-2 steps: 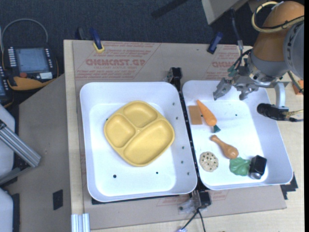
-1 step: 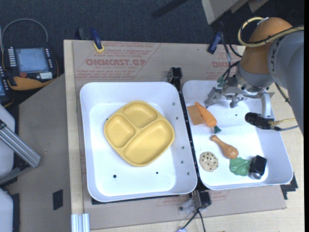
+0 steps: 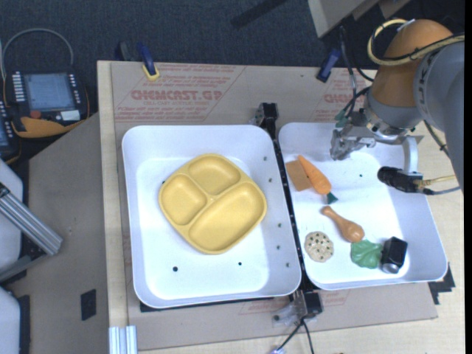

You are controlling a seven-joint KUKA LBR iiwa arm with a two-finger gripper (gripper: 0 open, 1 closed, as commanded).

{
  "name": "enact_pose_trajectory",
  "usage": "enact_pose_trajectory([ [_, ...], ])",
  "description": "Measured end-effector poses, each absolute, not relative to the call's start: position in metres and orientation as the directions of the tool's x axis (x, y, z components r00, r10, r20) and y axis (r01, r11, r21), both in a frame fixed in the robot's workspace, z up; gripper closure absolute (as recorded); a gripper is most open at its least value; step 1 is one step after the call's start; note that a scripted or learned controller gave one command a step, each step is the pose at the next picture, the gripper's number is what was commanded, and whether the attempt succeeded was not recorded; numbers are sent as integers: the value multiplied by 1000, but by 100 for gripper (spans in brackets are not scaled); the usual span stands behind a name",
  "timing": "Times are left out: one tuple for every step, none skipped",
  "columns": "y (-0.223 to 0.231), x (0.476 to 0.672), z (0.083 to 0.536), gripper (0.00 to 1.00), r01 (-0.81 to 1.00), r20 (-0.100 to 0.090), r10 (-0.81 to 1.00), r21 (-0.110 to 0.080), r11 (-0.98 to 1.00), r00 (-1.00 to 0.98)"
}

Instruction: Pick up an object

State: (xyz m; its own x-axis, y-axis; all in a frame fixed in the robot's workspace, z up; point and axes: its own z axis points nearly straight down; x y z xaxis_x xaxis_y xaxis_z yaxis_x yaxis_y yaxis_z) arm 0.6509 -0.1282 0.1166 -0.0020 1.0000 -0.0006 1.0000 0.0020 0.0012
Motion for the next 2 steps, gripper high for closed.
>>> enact_pose_trajectory([
  [-131, 658, 179, 100, 1000, -2, 1000, 7, 1, -1],
  [-140, 656, 237, 100, 1000, -3, 1000, 8, 0, 0],
])
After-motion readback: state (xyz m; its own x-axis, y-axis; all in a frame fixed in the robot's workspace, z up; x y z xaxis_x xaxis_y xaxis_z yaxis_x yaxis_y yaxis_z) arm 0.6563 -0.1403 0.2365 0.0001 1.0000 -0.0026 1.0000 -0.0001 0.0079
